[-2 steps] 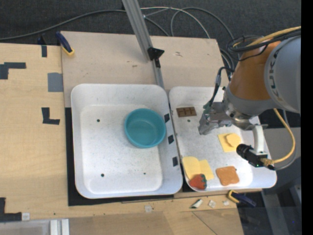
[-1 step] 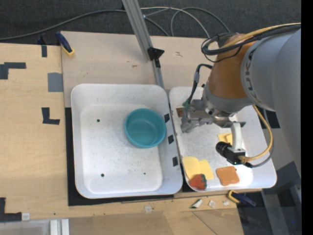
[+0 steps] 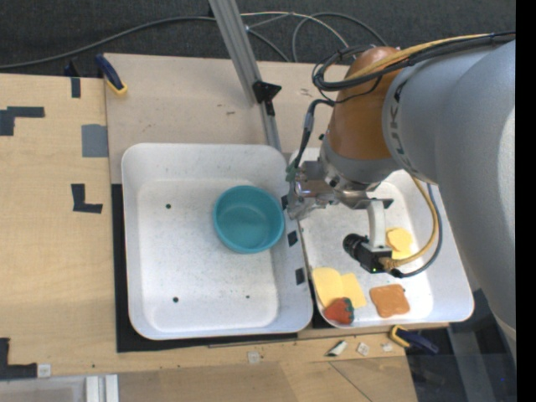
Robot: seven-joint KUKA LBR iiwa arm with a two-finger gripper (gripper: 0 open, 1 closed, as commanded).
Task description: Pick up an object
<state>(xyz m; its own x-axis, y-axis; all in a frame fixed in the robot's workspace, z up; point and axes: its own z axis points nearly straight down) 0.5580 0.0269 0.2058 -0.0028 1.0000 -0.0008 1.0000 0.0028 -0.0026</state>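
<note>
Gripper (image 3: 303,198) is sitting low over the seam between the two bins, mostly hidden under the orange-banded wrist (image 3: 362,124); finger state is hidden, cannot tell, nothing visibly held. Teal bowl (image 3: 248,218) is lying in the left bin (image 3: 151,224), just left of the gripper, near the bin's right wall. In the right bin (image 3: 444,304): a yellow slice (image 3: 337,285) touching a red strawberry-like piece (image 3: 339,311), an orange square (image 3: 389,300) beside them, and a small yellow piece (image 3: 400,240) farther up.
</note>
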